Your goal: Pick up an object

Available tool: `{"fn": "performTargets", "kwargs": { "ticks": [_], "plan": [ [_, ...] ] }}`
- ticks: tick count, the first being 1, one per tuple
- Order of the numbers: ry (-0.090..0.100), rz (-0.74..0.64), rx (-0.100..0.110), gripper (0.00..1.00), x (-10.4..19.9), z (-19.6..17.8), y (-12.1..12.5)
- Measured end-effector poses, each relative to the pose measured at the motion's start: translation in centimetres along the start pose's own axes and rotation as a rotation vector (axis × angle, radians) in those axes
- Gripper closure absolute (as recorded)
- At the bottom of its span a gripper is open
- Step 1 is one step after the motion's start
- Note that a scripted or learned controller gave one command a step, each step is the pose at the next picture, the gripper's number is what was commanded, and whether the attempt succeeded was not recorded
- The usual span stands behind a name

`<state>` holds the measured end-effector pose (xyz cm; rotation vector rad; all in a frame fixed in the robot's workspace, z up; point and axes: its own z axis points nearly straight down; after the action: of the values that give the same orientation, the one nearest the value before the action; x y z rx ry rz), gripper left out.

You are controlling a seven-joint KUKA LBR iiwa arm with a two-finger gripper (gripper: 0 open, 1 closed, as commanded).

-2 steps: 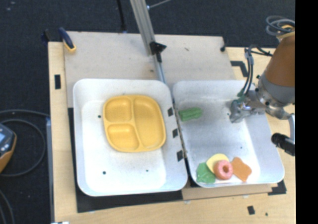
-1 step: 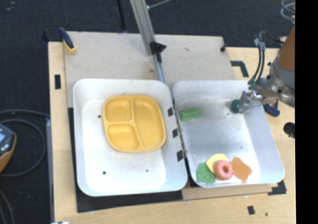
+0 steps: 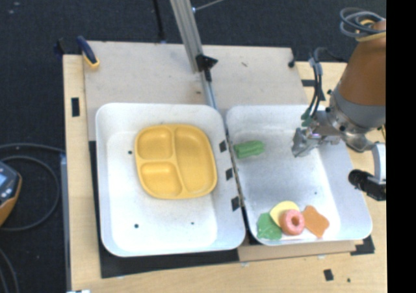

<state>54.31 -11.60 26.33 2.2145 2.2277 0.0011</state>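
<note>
The likeliest thing to pick is the green cylinder (image 3: 249, 149), which lies on its side in the right bin (image 3: 338, 217), close to that bin's left wall and apart from everything else. The hand (image 3: 304, 142) hovers over the same bin, to the cylinder's right and near it, with nothing between its fingers; whether they are spread or closed I cannot tell from this slant.

The main risk, as I judge it, is the cylinder's round form: fingers closing across its curve could squeeze it out and send it rolling against the wall. That wall is a second hazard, since a finger coming down on the cylinder's left side has little room and may strike the bin's edge.

The other toys crowd the bin's near corner: a green piece (image 3: 266, 227), a yellow piece (image 3: 284, 210), a pink ring (image 3: 293, 222) and an orange piece (image 3: 316, 221), touching or overlapping. A grasp there could catch two at once, or push the heap aside and close on nothing.

The left bin (image 3: 117, 220) holds a yellow divided plate (image 3: 175, 160), flat and wide, a poor fit for two fingers. Both bins rest on the worktop (image 3: 143, 71).
</note>
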Motion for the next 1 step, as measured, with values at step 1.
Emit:
{"fn": "performTargets", "kwargs": {
  "ticks": [1],
  "plan": [
    [0.001,-0.002,-0.001,1.00,5.23,-0.64,-0.07]
  ]
}}
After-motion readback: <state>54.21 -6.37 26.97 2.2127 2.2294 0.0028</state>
